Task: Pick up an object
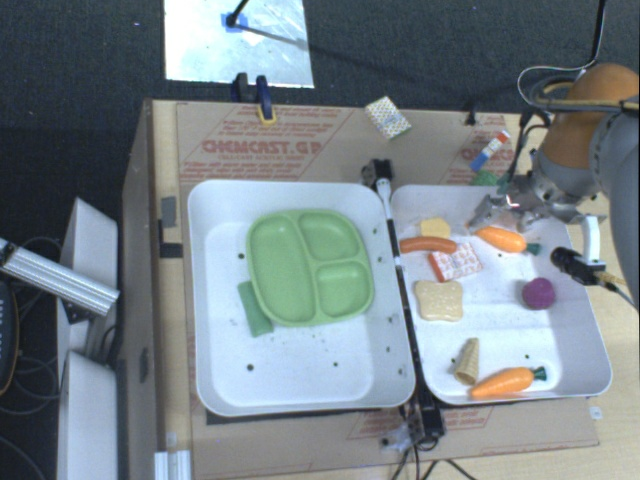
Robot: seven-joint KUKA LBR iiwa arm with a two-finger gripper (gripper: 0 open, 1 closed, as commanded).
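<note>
Looking down at dark carpet and a brown-topped bench (300, 138) carrying two white bins side by side.

Still waiting on the actual pick, judging by this. Seeing the gripper (515, 217) hovering low over the back edge of the right bin (590, 353), fingers looking spread fairly wide and gripping nothing. Guessing the target is the orange carrot (500, 239) lying just under it near the back edge, but not betting on it. Nothing lifted yet, so closing, grabbing and raising are all still to come.

Checking the left bin (215, 268): holding a green divided plate (308, 266) around the middle, with a green block (254, 309) poking out from under the plate's front-left corner.

Checking the right bin:
- finding a sausage (425, 244) and a yellow piece (436, 228) up by the inner wall
- spotting a red-and-white packet (455, 262) just in front of those
- seeing a toast slice (440, 300) near the middle
- noticing a purple ball (539, 292) sitting toward the outer edge
- catching an ice cream cone (466, 360) and a second carrot (505, 380) down along the front edge
</note>
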